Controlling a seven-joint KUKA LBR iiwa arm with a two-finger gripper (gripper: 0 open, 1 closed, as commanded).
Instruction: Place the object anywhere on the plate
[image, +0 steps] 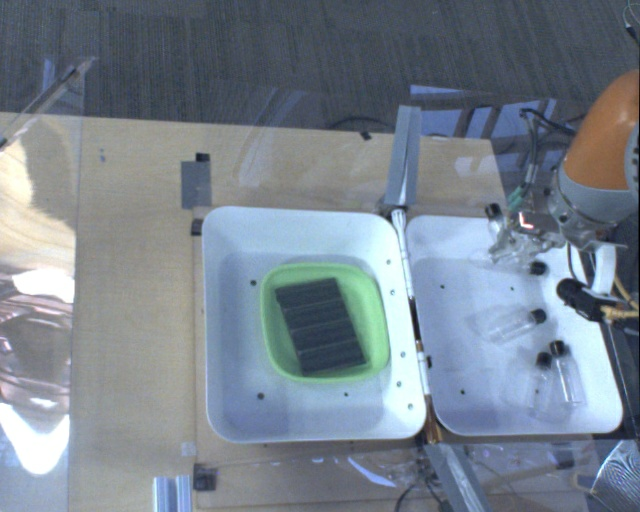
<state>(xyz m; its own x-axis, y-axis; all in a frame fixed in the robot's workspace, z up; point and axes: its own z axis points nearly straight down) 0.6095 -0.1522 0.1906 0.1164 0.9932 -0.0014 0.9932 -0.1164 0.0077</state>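
Dark ridged block (320, 326) lying flat on green plate (374, 318), roughly centred, inside the rim on all sides. Plate sitting in left bin (230, 300), slightly toward near side. Judged as the task's thing and already where wanted; could equally be one of the vials, so noted with caution.

Gripper (512, 232) hovering over far edge of right bin (450, 400), well apart from plate. Pincer state: cannot tell, too blurred by glare and clear plastic around it. Nothing plainly grasped.

Several clear vials with black caps scattered in right bin: one (503, 323) on its side mid-bin, another (562, 378) toward near right corner, further caps close beneath gripper. Hard to separate from white floor.

Possible trouble from here:
- Grabbing at a vial: transparent, round, likely to roll or squirt out sideways under a pinch. Miss quite probable.
- Descending so near far wall of right bin: chance of clipping the rim or shoving the bin.
- Carrying anything across to left: raised divider between bins in the path, so low travel risks a snag.
- Dropping a second item onto plate: little bare green left around block, so likely to land on block, tip off, or nudge block toward rim.
- Light plate: may slide within bin under any sideways push.
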